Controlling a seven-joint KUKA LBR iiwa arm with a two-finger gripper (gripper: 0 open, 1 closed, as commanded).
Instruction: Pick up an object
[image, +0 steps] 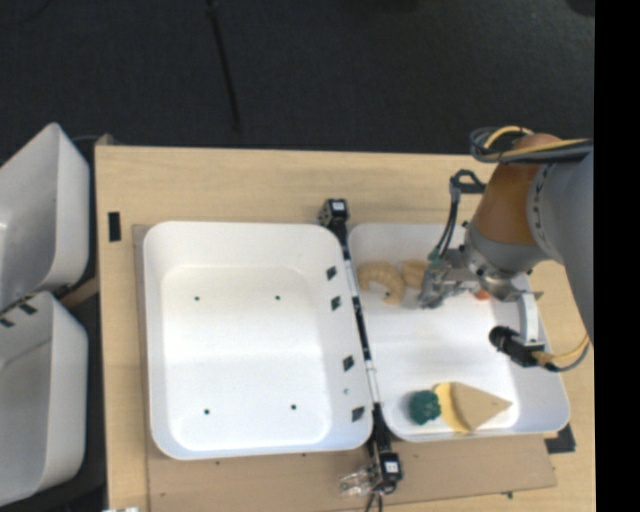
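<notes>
In the right-hand bin (530, 405), toward its far end, the gripper (432, 292) is lowered close to the bin floor, the grey arm (520, 215) with its orange band reaching in from the right. Whether the gripper is released or clenched cannot be told at this resolution. A pale tan curved object (381, 279) lies just left of the gripper, and a second tan piece (414, 271) sits beside it (contact with the gripper cannot be confirmed). At the near end of the same bin, well apart from the gripper, a green object (424, 406) touches a yellow-tan wedge (473, 405). The left bin (160, 330) adjoins along the central divider.
</notes>
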